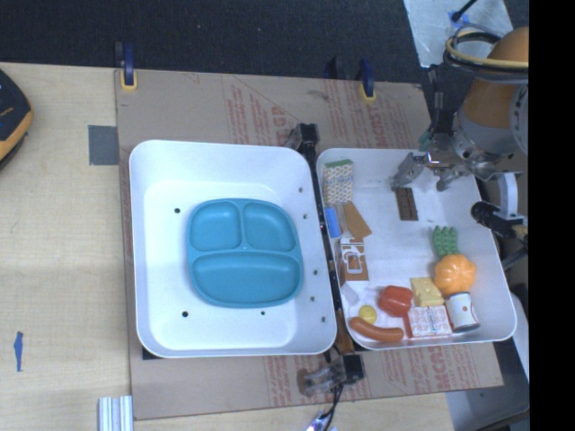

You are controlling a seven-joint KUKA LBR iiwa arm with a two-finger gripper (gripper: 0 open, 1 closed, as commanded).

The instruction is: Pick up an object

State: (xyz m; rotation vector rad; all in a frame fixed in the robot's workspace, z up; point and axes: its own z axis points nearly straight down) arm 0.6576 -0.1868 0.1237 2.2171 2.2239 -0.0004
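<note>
Near edge of the right bin (pixel 503 326): a sausage (pixel 376 332), a red pepper (pixel 395 299), a flat carton (pixel 428 322) and a small can (pixel 462 312); their print is too small to read. Just beyond lie an orange (pixel 454 273) and a green block (pixel 444 240). Mid-floor, a brown bar (pixel 408 204) lies alone, close below the gripper (pixel 429 175), whose fingers are spread wide with nothing between them. A sound grasp, in judgement, means descending straight over the bar, fingers straddling its narrow width. The left bin (pixel 153 241) carries a blue plate (pixel 244 251). Red lettering on the cardboard sheet (pixel 225 106) at the far edge is illegible

Two white bins (pixel 144 241), one blue plate (pixel 243 250), one orange (pixel 455 272)
</note>
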